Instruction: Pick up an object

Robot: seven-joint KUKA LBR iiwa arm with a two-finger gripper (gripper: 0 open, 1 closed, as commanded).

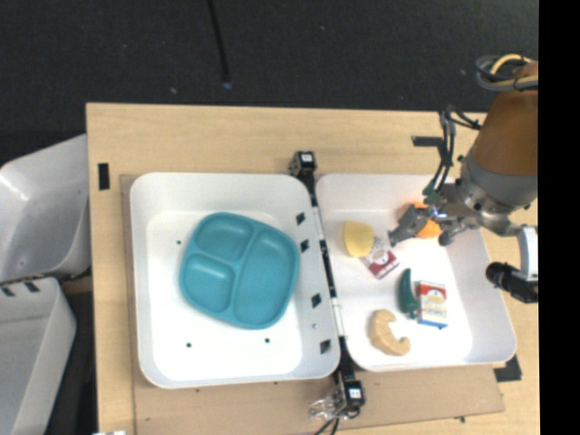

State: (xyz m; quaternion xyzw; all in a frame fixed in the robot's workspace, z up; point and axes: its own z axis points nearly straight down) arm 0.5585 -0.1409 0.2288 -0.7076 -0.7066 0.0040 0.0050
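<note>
My gripper [426,230] hangs over the upper part of the right bin [494,333], under the grey arm with its orange band [507,139]. Its two dark fingers stand apart, open. An orange object [420,218] lies between and beneath them; I cannot tell whether they touch it. Loose in the same bin are a yellow lemon-like piece [358,238], a small red and white packet [382,263], a dark teal object [405,294], a red, white and blue box [432,304] and a tan croissant-shaped piece [388,332].
The left bin [154,352] holds a teal divided plate [239,269]. A black-clipped divider [320,261] runs between the two bins. A white container [41,216] stands off the bench at the left.
</note>
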